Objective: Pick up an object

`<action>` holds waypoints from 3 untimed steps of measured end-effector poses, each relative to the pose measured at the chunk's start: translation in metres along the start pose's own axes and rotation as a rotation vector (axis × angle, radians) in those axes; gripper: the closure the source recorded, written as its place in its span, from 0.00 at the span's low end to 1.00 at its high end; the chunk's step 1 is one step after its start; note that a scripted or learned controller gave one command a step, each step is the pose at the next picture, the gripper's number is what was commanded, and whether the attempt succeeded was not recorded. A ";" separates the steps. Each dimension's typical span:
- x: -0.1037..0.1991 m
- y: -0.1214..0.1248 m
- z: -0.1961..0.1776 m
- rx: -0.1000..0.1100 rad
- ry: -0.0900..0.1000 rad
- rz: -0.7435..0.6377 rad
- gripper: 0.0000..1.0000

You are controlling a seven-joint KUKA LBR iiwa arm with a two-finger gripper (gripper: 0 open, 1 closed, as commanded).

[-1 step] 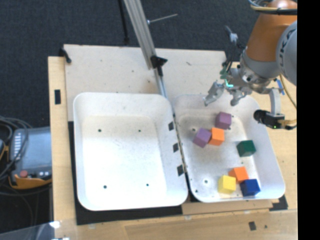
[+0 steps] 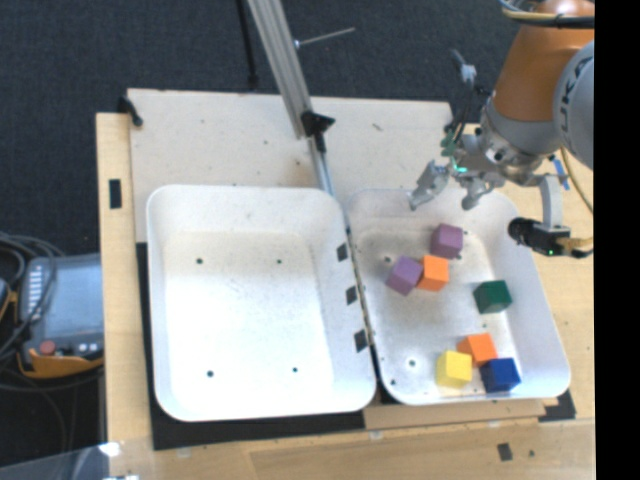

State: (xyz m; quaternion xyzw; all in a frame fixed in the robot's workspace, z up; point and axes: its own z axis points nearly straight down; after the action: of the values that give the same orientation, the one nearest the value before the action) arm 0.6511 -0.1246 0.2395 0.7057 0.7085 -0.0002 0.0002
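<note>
Gripper: the gripper (image 2: pixel 447 191) is seen at the upper right, over the far edge of the right bin (image 2: pixel 530 298), fingers spread wide, nothing between them.
Cubes: all are found in the right bin; two purple cubes (image 2: pixel 447 240) (image 2: pixel 404 274) and an orange cube (image 2: pixel 435 272) in the middle, a green cube (image 2: pixel 492 296) to the right.
Near edge: a yellow cube (image 2: pixel 454 368), a second orange cube (image 2: pixel 482 347) and a blue cube (image 2: pixel 501 374) are grouped together.
Left bin: the left bin (image 2: pixel 170 218) is placed beside, on the counter (image 2: pixel 220 128).

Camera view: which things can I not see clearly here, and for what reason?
- Arm: cut off by the view's right edge above the orange band.
- Blue cube: touching the orange cube or not, too small to tell.
- Right bin: far rim partly behind the gripper.
</note>
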 end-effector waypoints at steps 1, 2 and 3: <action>-0.009 0.005 0.048 0.004 -0.002 0.005 0.00; -0.017 0.009 0.092 0.004 -0.002 0.008 0.00; -0.019 0.015 0.109 -0.025 -0.008 0.009 0.00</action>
State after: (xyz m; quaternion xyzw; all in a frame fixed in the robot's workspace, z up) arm 0.6665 -0.1438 0.1300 0.7089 0.7052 0.0057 0.0121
